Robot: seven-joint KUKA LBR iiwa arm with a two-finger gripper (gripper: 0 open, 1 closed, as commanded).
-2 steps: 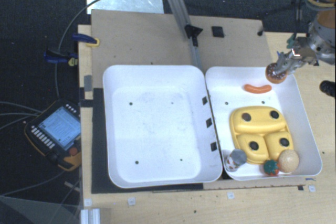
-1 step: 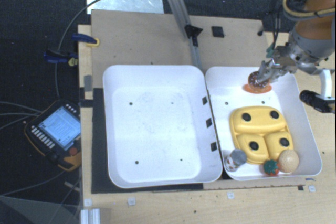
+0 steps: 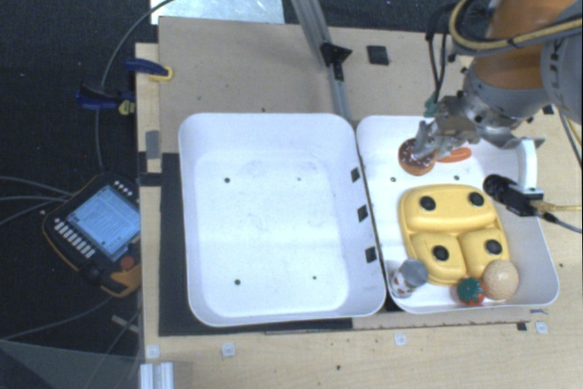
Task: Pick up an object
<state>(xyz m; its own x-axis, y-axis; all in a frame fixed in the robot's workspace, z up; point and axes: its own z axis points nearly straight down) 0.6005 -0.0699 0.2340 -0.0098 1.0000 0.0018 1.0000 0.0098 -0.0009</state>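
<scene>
- Gripper (image 3: 428, 144) hangs low in the upper part of the right bin (image 3: 547, 273), right over a small round brown and orange thing (image 3: 416, 159). I cannot tell how it is set or if it has that thing.
- To do this step well, I think it should come straight down so the round thing sits in the middle, squeeze gently, then lift slowly.
- It should keep away from the bin wall and the big yellow toy (image 3: 451, 228) just below.
- That bin also has an orange strip (image 3: 457, 155) beside the round thing.
- Near its bottom edge lie a small grey thing (image 3: 409, 274), a tan ball (image 3: 499, 279) and a little green and red ball (image 3: 469, 290).
- To the left sits the left bin (image 3: 196, 223), plain white inside.
</scene>
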